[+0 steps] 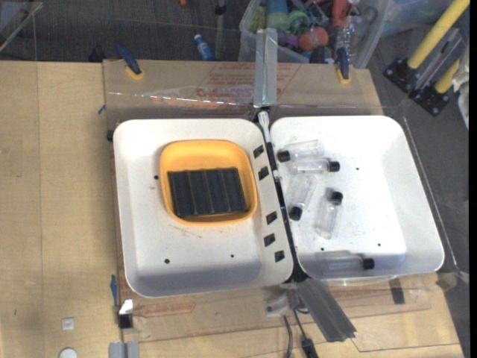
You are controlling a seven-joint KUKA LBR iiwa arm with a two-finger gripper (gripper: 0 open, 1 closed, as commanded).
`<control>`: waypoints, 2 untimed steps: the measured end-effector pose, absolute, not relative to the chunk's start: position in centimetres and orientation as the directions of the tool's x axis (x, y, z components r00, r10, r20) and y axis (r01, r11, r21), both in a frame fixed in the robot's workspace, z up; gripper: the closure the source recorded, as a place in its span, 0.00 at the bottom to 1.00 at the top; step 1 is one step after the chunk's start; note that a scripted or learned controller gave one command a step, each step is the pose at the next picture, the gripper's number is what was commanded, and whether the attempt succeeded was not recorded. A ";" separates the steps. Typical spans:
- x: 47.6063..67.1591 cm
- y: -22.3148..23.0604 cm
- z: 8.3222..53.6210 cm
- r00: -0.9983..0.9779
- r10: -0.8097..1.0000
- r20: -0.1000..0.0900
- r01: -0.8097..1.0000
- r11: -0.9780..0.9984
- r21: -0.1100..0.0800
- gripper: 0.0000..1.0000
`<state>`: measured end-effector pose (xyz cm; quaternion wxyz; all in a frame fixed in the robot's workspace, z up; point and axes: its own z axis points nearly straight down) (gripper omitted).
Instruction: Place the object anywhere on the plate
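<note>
The yellow plate (pixel 209 179) sits in the left bin (pixel 141 259), a dark ridged block (pixel 207 191) already on it. 4 clear vials (pixel 305 159) lie in the right bin (pixel 395 200) — I would take 1 crosswise, mid-body. My jaws' state I cannot tell.
</note>
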<state>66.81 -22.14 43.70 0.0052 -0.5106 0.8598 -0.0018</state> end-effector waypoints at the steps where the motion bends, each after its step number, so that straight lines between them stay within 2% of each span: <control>1: 66.8 -22.1 43.6 -0.085 -0.996 -0.004 -0.996 0.085 -0.008 1.00; 2: 66.8 -22.2 43.6 -0.019 -1.000 -0.003 -1.000 0.019 -0.008 1.00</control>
